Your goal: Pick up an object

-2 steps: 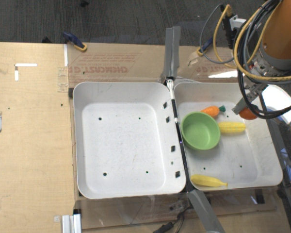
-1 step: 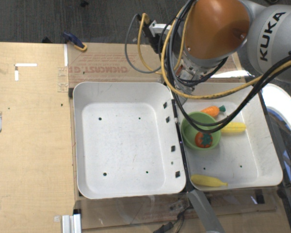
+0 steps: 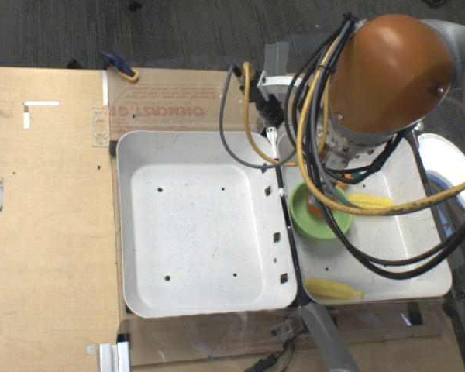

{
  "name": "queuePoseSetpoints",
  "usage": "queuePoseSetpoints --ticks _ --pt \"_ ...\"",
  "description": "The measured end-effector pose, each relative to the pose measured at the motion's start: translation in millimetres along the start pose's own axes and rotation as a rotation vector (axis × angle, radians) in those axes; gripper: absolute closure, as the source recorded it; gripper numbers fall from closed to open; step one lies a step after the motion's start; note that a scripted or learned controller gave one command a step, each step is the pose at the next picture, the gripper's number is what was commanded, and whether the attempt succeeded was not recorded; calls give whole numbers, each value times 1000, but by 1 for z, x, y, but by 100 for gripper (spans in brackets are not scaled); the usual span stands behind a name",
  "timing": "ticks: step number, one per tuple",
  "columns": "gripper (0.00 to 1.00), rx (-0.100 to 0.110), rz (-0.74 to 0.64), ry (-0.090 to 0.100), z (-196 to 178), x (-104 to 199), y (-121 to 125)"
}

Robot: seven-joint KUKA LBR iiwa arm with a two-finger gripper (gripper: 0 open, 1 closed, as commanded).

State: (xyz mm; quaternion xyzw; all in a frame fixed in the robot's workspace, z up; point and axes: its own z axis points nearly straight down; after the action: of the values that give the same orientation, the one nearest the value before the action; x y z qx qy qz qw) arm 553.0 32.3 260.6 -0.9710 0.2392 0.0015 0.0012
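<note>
The arm (image 3: pixel 391 72) hangs over the right bin (image 3: pixel 387 281) at the frame's right, its wrist hiding the gripper, seemingly just above the green bowl (image 3: pixel 314 219), with a yellow corn cob (image 3: pixel 368 201) lying left-right beside it and a banana (image 3: pixel 333 288) lower down.

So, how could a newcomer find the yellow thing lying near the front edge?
Look at the right bin, under the arm. Along its near wall lies a long yellow object, banana-like. Unlike the green bowl above it, it is slim, yellow and lies flat alone.
</note>
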Motion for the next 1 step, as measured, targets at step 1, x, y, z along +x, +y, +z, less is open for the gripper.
queuePoseSetpoints --ticks 1 --pt "100 1 -282 1 -20 34 72"
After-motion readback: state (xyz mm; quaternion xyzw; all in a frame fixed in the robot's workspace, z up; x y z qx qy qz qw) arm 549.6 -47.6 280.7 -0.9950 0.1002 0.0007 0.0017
